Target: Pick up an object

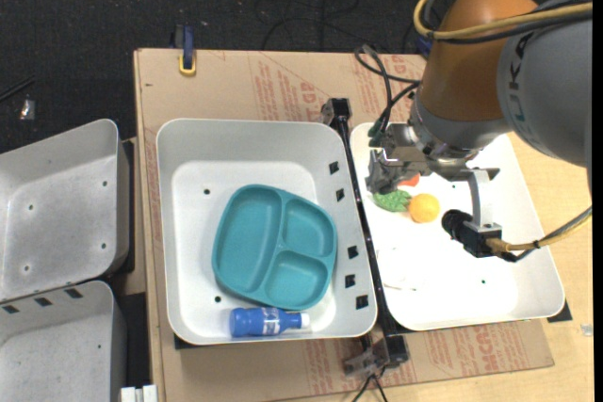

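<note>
My gripper (388,176) hangs low over the left part of the right bin (471,297), under the grey and orange wrist. Directly below it lies a small green object (393,200), with a bit of orange-red (411,181) showing beside the fingers. A round yellow-orange ball (424,207) rests just right of the green object. In the left bin (188,155) lie a teal divided plate (275,247) and a blue bottle with a white cap (267,322) at the front wall. The wrist hides the gap between the fingers.
A black cable fitting (471,235) hangs from the arm over the middle of the right bin. A black divider with clips (353,202) runs between the bins. Spare white bins (57,202) lie off the bench at the left.
</note>
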`<state>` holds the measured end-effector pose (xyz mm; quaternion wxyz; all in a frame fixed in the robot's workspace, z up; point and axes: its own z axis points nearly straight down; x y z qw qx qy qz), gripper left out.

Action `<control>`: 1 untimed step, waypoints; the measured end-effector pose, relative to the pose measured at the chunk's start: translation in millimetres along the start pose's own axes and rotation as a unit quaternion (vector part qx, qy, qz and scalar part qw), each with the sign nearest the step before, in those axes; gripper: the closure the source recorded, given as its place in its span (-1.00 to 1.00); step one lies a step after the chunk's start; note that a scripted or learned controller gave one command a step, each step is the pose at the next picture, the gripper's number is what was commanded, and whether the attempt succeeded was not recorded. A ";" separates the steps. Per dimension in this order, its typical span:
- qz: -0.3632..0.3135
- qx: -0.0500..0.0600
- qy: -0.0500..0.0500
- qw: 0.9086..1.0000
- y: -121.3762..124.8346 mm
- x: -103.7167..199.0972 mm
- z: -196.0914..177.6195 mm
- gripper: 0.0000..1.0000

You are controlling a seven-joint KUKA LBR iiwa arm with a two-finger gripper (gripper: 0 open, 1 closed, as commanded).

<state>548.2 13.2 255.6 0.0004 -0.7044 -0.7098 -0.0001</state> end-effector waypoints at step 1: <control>0.000 0.000 0.000 1.000 20.3 55.0 17.1 1.00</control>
